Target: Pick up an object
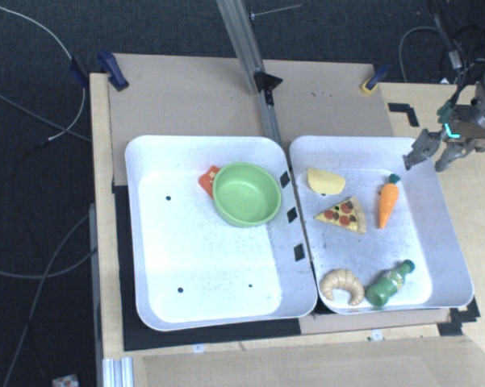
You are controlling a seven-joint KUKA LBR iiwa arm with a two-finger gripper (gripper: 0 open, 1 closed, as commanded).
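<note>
Nearest the camera, at the front edge of the right bin [456, 256], a croissant [343, 285] lies just beside a green bottle [387, 285] tipped on its side, the two close to touching. Farther in, a slice of toy pizza [343, 214] sits mid-bin with an upright-pointing carrot [386, 203] to its right and a yellow wedge [326, 181] just behind it, each apart from the others. That makes five items in this bin, one of each kind. In the left bin [194, 289], a green bowl [246, 193] rests toward the back right corner, overlapping a small red-orange piece [207, 180] that peeks out at its left rim; two items there, with two bins in all. Past the right bin's far corner, the gripper [436, 153] hangs above the rim and bench [186, 95], its two fingers spread apart and grasping nothing, the carrot the closest item below it. A slanted metal rail [242, 35] crosses the back of the bench and ends between the bins. One blue clamp [111, 69] and one yellow clamp [374, 78] grip the far edge.
</note>
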